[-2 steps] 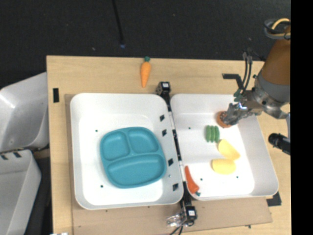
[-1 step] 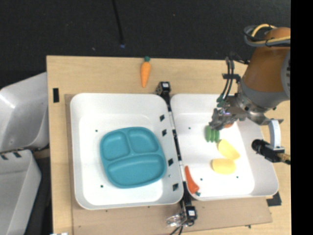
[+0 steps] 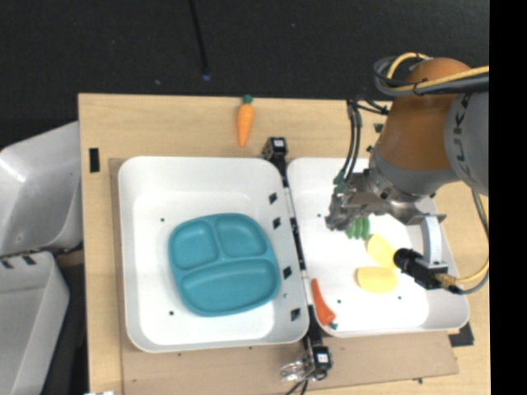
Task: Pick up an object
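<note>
The arm (image 3: pixel 420 130) reaches into the right bin (image 3: pixel 313 188), with the gripper (image 3: pixel 342 212) low over its back half; whether the fingers are released or clenched cannot be told. A green piece (image 3: pixel 357 229) lies just beside the gripper. Two yellow pieces (image 3: pixel 377 263) sit near the bin's middle, and a red-orange piece (image 3: pixel 322 303) lies at its front left corner. The left bin (image 3: pixel 140 303) holds a teal tray (image 3: pixel 222 262). A carrot (image 3: pixel 244 122) lies on the worktop (image 3: pixel 165 122) behind the bins.
</note>
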Controlling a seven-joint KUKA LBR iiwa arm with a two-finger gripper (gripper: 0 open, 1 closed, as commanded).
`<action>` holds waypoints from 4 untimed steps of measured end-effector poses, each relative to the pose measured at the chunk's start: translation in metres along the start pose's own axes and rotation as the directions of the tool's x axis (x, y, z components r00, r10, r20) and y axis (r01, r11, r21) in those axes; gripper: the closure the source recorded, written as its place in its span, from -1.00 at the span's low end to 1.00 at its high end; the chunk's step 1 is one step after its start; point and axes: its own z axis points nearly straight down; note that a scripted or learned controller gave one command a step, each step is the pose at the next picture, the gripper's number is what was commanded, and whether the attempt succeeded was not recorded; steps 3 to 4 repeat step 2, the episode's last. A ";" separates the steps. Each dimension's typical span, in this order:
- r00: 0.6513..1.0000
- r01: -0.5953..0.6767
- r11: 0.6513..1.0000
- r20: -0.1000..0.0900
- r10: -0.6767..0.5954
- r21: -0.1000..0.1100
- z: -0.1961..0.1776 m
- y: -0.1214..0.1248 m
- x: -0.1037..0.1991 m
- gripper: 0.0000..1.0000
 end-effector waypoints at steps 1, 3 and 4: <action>1.000 -0.001 1.000 0.000 0.001 0.000 0.003 -0.009 0.042 1.00; 1.000 0.003 1.000 -0.001 -0.003 -0.002 -0.003 -0.011 0.102 1.00; 1.000 0.003 1.000 -0.001 -0.003 -0.002 -0.003 -0.011 0.102 1.00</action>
